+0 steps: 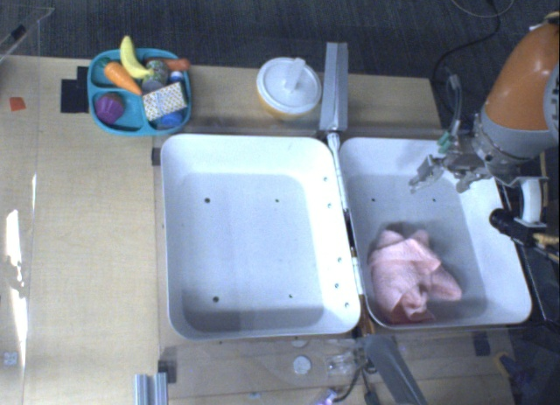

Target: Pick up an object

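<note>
Pink cloth (411, 274), one crumpled piece, lies in the right bin (385, 163) toward its near edge; the left bin (188, 246) is the second of two. One gripper (442, 171) hangs over the right bin's far corner, well apart from the cloth, its fingers spread with nothing between them. One blue tray (98, 123) of small toys and one round lidded cup (290, 86) sit beyond the bins. Part of the arm is cut off at the right.

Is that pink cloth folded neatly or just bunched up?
Bunched up: the pink cloth lies in a crumpled heap of uneven folds in the right bin.
</note>
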